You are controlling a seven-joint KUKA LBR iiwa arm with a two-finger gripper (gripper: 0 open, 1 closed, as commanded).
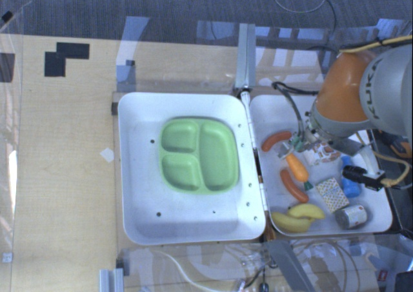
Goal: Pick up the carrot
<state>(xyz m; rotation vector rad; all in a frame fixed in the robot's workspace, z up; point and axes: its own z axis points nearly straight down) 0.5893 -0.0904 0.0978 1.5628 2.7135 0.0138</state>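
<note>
The carrot (297, 167) is a short orange piece lying in the middle of the right bin (274, 111), tilted from upper left to lower right. My gripper (296, 146) reaches down from the grey and orange arm (348, 91) and hangs right over the carrot's upper end, very near or touching it. The arm's body hides much of the gripper.
Around the carrot lie a red sausage (276, 139) up left, another sausage (292, 185) just below it, two bananas (297, 216) at the front, a patterned block (330, 193), a can (352, 215) and a blue item (350, 187). The left bin (142, 220) holds a green divided plate (197, 155).
</note>
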